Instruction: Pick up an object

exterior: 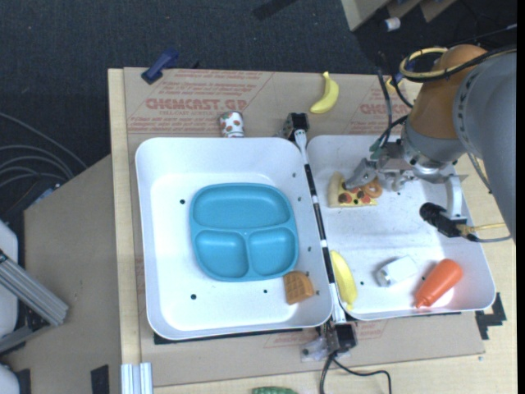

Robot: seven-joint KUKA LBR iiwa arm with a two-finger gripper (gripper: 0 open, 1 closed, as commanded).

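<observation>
Robotics lab: bench [205,97], loose cables [33,150].

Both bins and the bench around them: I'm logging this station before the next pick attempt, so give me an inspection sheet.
Surface: bench bears the left bin and the right bin side by side.
Job's things: pizza slice toy, carrot, small white object and banana in the right bin.
Clutter: blue divided plate and brown cracker-like piece in the left bin; second banana and small patterned cup on the bench.
Grippers: hand just above the pizza slice toy.
Cables: yellow loop by the arm.
Surroundings: dark floor.
</observation>
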